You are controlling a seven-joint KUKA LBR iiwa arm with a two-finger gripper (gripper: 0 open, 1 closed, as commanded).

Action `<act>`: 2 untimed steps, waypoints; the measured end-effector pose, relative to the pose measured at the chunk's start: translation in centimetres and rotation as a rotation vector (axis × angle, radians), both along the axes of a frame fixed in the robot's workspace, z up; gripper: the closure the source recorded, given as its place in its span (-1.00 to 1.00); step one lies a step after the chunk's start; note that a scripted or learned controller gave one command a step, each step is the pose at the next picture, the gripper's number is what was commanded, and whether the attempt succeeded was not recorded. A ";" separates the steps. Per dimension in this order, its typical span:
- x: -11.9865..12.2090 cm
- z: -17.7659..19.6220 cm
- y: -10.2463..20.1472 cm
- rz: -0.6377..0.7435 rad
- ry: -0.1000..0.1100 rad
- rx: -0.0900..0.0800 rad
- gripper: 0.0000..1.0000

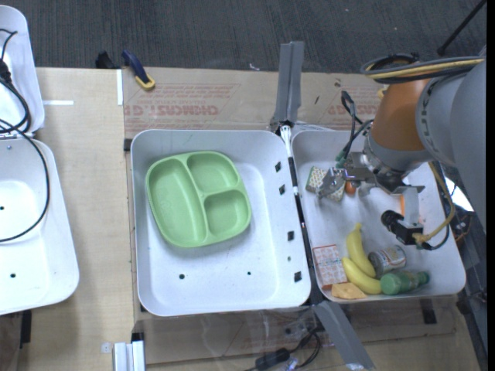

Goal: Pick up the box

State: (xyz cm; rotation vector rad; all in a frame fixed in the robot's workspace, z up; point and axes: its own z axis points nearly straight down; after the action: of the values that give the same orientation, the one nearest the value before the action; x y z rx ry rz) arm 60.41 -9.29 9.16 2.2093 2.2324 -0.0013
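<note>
The flat box point(329, 264) lies low in the right bin point(448, 280), not picked up yet. The pincer point(334, 184) is near a small packet point(315, 179); I cannot tell its grip.

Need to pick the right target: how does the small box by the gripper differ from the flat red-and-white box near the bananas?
The small box is greenish-patterned and sits at the right bin's far left side, just beside the gripper. The flat box is red and white, larger, and lies at the near left corner beside the bananas. Both lie in the right bin.

Arm point(433, 114) reaches over right bin point(445, 280) beside box point(315, 179).
</note>
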 end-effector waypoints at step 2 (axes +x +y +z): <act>3.4 0.9 -0.4 -0.151 0.003 -0.002 1.00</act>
State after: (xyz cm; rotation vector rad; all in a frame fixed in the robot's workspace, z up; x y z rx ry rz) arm 63.85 -9.73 10.02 2.3724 2.0600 -0.0072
